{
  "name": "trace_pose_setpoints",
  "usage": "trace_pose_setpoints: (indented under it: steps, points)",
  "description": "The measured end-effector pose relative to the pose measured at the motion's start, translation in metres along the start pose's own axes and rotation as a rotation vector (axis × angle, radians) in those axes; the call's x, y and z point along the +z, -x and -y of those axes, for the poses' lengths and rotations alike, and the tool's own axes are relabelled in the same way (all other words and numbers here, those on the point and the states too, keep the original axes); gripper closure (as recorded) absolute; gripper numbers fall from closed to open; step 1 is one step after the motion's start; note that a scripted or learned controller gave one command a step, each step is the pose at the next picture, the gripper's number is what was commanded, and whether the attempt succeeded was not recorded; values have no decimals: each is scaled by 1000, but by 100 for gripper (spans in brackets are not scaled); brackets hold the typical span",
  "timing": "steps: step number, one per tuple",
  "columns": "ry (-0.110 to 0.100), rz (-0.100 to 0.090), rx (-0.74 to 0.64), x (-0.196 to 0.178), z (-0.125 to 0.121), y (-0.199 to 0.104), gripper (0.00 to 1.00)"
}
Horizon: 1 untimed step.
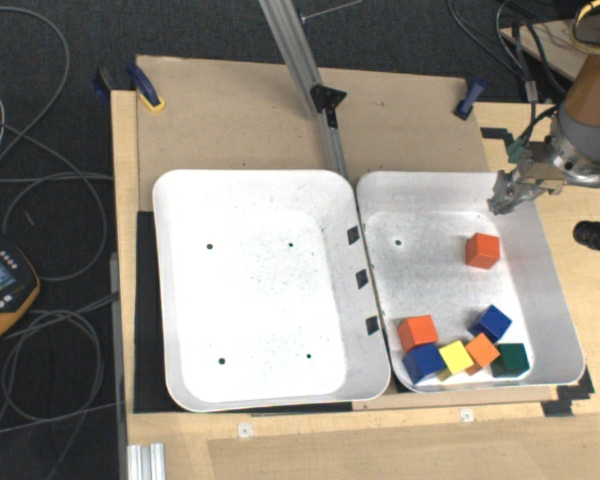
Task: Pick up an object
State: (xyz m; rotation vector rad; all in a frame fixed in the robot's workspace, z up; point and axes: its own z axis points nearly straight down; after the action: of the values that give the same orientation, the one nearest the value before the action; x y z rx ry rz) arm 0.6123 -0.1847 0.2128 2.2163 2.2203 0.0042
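In the right bin an orange-red cube stands alone in the upper middle. At the bin's front edge lies a cluster: an orange cube, a blue cube, a yellow cube, a second orange cube, another blue cube and a dark green cube. My gripper hangs over the bin's upper right corner, up and to the right of the lone orange-red cube and apart from it. Nothing shows between its fingers.
The left bin lies beside the right one, with black clips along the shared edge. A slanted metal pole rises behind the bins. Blue clamps hold the board. Cables and a handheld device lie on the floor at left.
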Motion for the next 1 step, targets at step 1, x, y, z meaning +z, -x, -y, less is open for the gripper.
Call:
trace_pose_setpoints:
  steps: [1]
  points:
    - [-4,-4,-5,1,-10,-56,100]
